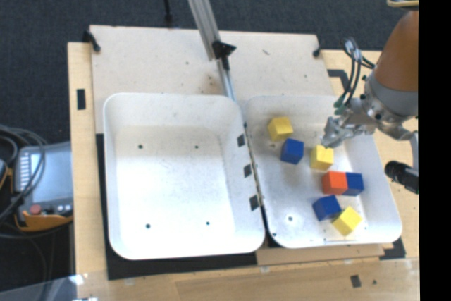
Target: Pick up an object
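Approach step: gripper (332, 136) hangs just above yellow cube (322, 156); you cannot tell its state. Next, descend and grasp.

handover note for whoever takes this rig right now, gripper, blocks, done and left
Gripper: low over the right bin, right above a yellow block; nothing seen held.
Blocks, all in the right bin: yellow, blue, orange touching blue, blue beside yellow.
Done: no pick yet.
Left: grasp one block and lift it.
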